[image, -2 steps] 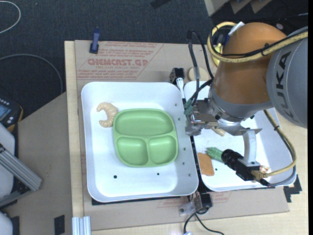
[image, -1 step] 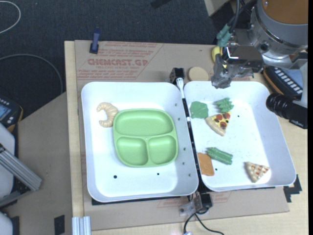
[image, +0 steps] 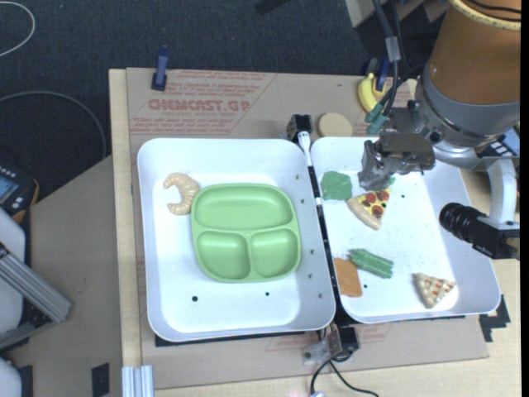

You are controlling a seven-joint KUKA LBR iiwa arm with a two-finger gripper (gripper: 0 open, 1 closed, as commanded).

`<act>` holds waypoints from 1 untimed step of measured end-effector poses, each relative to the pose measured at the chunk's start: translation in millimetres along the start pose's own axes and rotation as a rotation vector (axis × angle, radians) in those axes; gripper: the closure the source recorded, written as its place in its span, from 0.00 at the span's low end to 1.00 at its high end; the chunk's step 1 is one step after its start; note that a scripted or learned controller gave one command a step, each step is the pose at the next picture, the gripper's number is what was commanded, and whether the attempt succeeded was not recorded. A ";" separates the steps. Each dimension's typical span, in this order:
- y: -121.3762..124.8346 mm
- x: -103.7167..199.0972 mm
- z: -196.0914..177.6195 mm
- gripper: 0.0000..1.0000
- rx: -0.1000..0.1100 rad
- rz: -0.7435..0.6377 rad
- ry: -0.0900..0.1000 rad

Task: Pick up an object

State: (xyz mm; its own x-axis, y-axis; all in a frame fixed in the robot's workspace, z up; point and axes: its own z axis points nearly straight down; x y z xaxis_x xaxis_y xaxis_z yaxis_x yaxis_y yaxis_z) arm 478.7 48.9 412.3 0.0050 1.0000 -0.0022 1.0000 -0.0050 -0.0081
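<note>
Arm [image: 479, 48] overhead; jaws [image: 374, 180] touching pizza slice [image: 369, 208] top, right bin [image: 463, 263].

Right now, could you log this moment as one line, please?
gripper above pizza slice | right bin | not lifted

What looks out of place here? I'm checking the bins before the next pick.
The orange piece in the right bin rests against the bin's left rim, partly under the green pickle-like piece. Small dark specks dot that bin's floor. Otherwise nothing looks spilled or damaged.
</note>
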 end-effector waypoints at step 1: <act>50.8 49.0 157.0 1.00 0.007 -0.009 0.000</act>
State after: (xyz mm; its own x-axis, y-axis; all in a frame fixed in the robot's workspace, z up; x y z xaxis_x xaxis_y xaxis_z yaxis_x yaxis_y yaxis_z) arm 528.5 97.4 254.8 -0.0036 1.0000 -0.0021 0.9999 0.0036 -0.0155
